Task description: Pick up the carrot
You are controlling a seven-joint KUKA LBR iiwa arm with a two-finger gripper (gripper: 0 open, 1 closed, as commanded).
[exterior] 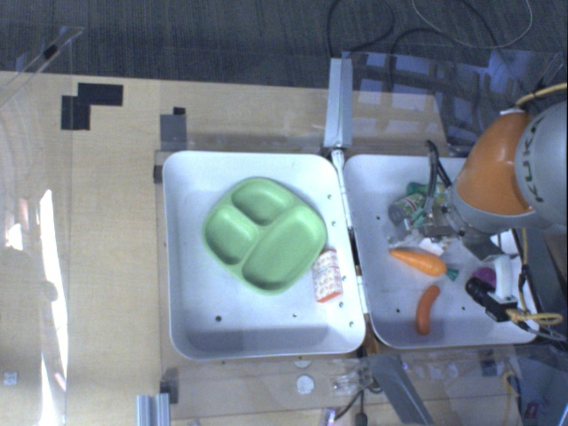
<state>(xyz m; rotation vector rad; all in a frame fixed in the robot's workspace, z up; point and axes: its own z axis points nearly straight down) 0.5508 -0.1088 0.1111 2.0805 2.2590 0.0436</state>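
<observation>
So, two white bins side by side on the wooden bench (98, 264). The left bin (195, 327) has one green divided plate (264, 233) with three compartments, sitting a bit up from the middle, and one small bottle with a red-and-white label (327, 276) lying just off the plate's lower-right edge, near the wall between the bins.

The right bin (382, 309) is busier. One arm (506, 171) comes in from the right, its orange band covering the bin's upper-right part. One carrot (418, 261) lies roughly mid-bin, pointed end to the left, with a bit of green at the right end. One orange-red sausage-shaped thing (426, 310) sits below it, apart from it. One purple item (480, 287) is off to the right, half hidden by black cabling. There's also a greenish can-like object (407, 208) up near the wrist, too cluttered to name for sure.

The gripper (432, 231) is just above the carrot, seemingly right at it, but it's a blur of metal and I honestly can't tell whether it's spread or pinched, or touching anything.
</observation>
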